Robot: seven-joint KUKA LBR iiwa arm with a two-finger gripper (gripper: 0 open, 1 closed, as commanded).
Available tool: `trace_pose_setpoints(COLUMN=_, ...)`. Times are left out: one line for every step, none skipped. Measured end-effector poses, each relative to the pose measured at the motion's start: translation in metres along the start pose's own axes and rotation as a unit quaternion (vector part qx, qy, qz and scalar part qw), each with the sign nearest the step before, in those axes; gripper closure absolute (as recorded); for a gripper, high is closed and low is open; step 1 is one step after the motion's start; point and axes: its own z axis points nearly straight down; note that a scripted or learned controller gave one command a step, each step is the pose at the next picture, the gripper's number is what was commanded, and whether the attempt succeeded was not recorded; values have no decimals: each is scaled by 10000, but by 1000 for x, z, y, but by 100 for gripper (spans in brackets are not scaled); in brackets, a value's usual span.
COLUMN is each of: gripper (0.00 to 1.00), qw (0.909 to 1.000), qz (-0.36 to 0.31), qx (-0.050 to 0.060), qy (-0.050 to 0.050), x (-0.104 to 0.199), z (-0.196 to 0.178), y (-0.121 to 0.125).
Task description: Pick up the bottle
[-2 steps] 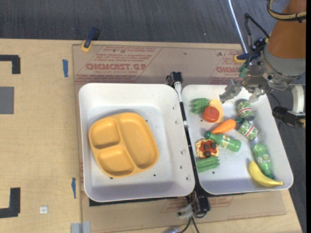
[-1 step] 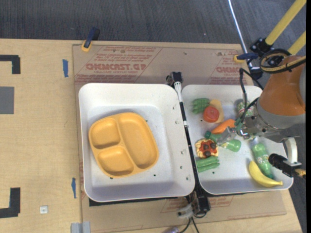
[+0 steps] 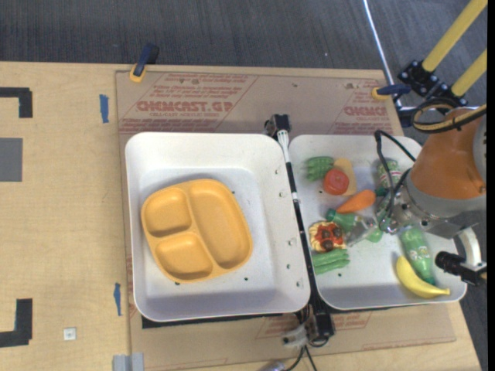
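A green bottle (image 3: 416,250) lies in the right bin (image 3: 363,296), near its right wall and just above a yellow banana (image 3: 418,280). My gripper (image 3: 384,219) hangs low over the middle of that bin, just left of the bottle's upper end and right of a carrot (image 3: 356,202). The grey wrist and orange band (image 3: 446,165) cover the bin's right side. The gripper's tip is dark and cluttered, and I see nothing clearly held in it.
The right bin also holds a tomato (image 3: 336,181), a green pepper (image 3: 319,166), a pizza slice (image 3: 327,236), a green pod (image 3: 329,263) and a green labelled item (image 3: 386,173). A yellow divided plate (image 3: 197,227) lies in the left bin (image 3: 155,153).
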Motion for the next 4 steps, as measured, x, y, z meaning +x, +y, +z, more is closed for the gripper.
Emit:
trace_pose_setpoints(gripper=100, qw=10000, qz=12, qx=-40, qy=-44, x=-3, z=-11, y=2)
trace_pose_setpoints(gripper=100, qw=9693, qz=-2457, qx=-30, qy=-35, x=-15, z=-1, y=-31)
trace_pose_setpoints(gripper=0, qw=9693, qz=-2460, qx=-16, qy=-16, x=-14, z=0, y=-32)
trace_pose_setpoints(gripper=0, qw=9900, qz=-1414, qx=7, qy=6, x=45, z=-11, y=-37)
